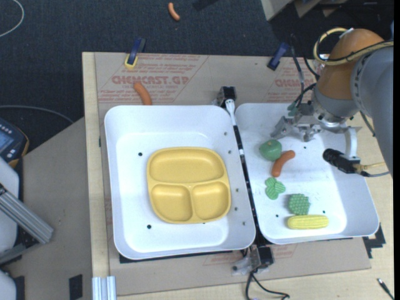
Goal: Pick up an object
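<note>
White bins sit side by side; the right bin (350,220) holds a sausage (282,162), a green pepper (270,149) and corn (307,222). The pincer (299,127) hovers nearby, its opening unclear.

You get a bright, evenly lit view with light falling from overhead. The two white bins, left (125,186) and right (356,214), come close to washing out, so their rims lose detail. Shadows stay soft and short: a faint one hugs the yellow tray (187,184), and small ones sit under the toy food. The dark floor (75,17) at the top reads murky. Focus is fair, though fine edges look slightly soft and grainy.
</note>
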You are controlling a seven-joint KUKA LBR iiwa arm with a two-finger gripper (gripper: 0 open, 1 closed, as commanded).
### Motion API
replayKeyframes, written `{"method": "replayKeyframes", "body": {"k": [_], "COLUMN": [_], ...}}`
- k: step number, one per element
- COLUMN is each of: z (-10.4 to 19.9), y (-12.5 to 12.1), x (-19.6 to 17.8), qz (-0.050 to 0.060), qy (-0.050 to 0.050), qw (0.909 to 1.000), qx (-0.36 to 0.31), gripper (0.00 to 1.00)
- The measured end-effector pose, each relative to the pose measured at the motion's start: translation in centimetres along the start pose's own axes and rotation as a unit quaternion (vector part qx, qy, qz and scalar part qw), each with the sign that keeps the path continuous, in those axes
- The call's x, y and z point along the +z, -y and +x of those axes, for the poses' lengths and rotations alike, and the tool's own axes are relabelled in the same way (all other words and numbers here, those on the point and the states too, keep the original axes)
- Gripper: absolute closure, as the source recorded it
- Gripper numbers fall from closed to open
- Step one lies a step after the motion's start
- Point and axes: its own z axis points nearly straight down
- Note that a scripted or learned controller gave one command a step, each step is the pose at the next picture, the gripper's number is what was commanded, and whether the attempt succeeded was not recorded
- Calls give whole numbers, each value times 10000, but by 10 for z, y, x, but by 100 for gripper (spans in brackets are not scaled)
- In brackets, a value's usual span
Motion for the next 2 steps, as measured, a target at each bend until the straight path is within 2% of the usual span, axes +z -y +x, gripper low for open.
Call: {"method": "replayKeyframes", "body": {"k": [1,2], "z": [0,-4], "y": [-2,-6], "x": [-15,-80], "qz": [-41,-80], "qy": [11,21], "qw": [10000,10000], "qx": [-7,5], "gripper": [100,100]}}
